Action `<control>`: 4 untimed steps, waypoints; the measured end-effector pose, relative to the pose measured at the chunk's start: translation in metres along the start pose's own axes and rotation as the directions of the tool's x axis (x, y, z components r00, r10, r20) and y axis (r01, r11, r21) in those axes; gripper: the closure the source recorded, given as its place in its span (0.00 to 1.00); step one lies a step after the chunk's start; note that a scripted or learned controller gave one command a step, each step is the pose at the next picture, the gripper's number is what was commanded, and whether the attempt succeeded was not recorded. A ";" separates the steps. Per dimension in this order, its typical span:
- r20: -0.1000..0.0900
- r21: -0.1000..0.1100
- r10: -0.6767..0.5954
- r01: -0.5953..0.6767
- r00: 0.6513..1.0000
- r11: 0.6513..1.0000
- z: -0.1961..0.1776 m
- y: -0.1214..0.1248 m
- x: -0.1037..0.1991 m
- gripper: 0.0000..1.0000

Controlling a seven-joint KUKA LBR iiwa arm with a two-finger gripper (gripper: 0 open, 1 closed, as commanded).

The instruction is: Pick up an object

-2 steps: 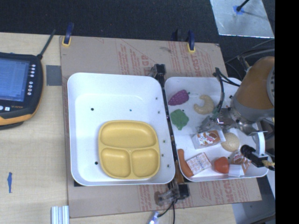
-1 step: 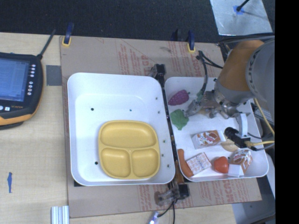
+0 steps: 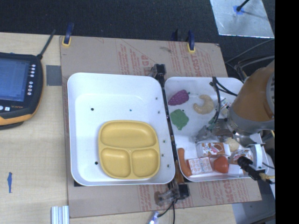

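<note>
The right white bin (image 3: 189, 84) holds a purple grape bunch (image 3: 178, 97), a green leafy piece (image 3: 179, 118), a tan curved piece (image 3: 203, 104), an orange stick (image 3: 182, 161), a red tomato (image 3: 220, 164) and two printed white packets (image 3: 200, 165). My gripper (image 3: 208, 133) hangs low in the middle of this bin. It is just above the upper packet (image 3: 211, 148) and to the right of the green piece. The grey and orange wrist (image 3: 252, 99) covers the bin's right side.
The left white bin (image 3: 84, 85) bears a yellow three-part plate (image 3: 129, 149) at its front. A control pendant (image 3: 16, 87) lies on the bench at far left. Clamps (image 3: 190, 38) pin the cardboard at the back edge.
</note>
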State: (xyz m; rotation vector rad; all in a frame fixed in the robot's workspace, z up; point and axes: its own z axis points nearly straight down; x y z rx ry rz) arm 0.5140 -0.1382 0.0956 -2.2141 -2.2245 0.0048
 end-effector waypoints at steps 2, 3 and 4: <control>-0.004 0.035 0.010 -0.010 1.000 0.999 0.002 0.118 -0.047 0.00; -0.008 0.060 0.012 -0.012 1.000 0.998 0.000 0.129 -0.058 0.00; 0.000 0.001 0.000 0.000 1.000 1.000 0.004 0.030 -0.063 0.00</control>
